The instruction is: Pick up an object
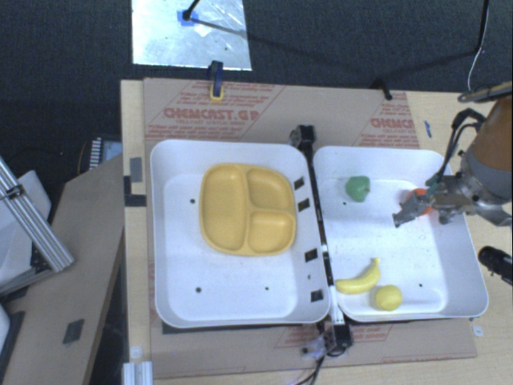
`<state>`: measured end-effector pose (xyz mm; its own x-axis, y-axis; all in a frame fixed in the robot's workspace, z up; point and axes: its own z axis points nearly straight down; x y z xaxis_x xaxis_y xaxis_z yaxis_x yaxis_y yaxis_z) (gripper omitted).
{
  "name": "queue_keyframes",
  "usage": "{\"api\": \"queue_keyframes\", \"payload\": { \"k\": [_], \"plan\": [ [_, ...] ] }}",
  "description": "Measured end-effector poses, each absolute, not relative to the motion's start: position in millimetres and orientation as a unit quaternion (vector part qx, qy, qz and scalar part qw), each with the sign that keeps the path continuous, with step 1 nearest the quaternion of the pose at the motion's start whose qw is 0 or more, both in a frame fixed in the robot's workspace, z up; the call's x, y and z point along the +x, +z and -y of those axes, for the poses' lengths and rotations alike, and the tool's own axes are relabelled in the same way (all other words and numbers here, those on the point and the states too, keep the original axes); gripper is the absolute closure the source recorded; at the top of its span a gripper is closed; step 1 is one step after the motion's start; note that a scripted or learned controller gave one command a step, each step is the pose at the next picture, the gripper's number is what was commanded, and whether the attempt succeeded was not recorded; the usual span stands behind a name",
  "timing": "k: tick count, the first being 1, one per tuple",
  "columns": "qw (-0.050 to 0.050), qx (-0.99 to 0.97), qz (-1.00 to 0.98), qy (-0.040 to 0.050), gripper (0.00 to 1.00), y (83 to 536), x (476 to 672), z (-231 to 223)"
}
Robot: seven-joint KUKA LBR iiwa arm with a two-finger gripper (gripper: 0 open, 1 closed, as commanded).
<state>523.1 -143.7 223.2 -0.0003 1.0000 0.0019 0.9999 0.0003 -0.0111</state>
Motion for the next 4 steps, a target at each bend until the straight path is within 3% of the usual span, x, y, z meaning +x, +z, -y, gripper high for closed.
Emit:
{"api": "queue_keyframes", "payload": {
  "k": [1,4],
  "plan": [
    [-0.001,-0.706,0.708,-0.0002,0.00,229,525.7,143],
    [0.001,-0.707,0.707,0.0006,0.00,82,518.4,147]
  ]
}}
